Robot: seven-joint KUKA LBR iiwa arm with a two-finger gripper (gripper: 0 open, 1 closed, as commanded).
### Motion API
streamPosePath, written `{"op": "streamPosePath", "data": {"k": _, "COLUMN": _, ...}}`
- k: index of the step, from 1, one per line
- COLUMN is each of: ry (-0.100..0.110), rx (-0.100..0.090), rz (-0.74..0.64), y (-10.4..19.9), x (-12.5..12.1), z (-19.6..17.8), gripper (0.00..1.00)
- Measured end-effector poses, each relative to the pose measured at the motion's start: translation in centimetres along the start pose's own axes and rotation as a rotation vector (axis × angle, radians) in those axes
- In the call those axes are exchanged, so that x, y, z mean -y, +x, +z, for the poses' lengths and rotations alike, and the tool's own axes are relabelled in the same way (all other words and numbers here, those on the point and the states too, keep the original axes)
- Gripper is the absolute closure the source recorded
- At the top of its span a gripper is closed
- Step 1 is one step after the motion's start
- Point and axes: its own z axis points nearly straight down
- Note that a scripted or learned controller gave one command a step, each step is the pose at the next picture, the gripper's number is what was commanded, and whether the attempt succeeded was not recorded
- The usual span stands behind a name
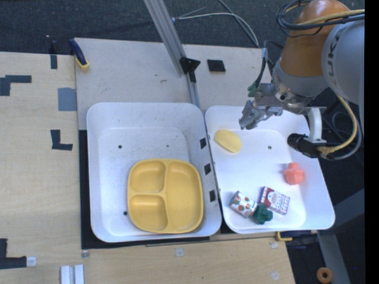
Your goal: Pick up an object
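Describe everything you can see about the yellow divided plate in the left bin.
The yellow plate is a rounded square with raised ridges splitting it into three sections: two smaller ones on the left side and one larger one on the right. It looks like smooth, matte plastic, and nothing lies in it. It lies flat and upright on the floor of the left bin, toward the near right corner, slightly rotated. Nothing else touches it.

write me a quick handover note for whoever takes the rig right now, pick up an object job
Pincer: above the right bin's far edge, nothing visibly between its fingers; open or shut unclear.
Right bin: pale yellow object just below-left of the pincer, pink object, two small cartons and a green object at the near side.
Left bin: yellow divided plate.
Done: nothing lifted.
Left: grasp and lift one object; the yellow one is likely nearest.
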Motion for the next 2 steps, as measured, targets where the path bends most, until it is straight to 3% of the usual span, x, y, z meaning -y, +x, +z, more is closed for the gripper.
{"op": "streamPosePath", "data": {"k": 2, "ry": 0.002, "rx": 0.001, "rz": -0.001, "y": 11.5, "x": 2.8, "z": 1.8, "gripper": 1.00}}
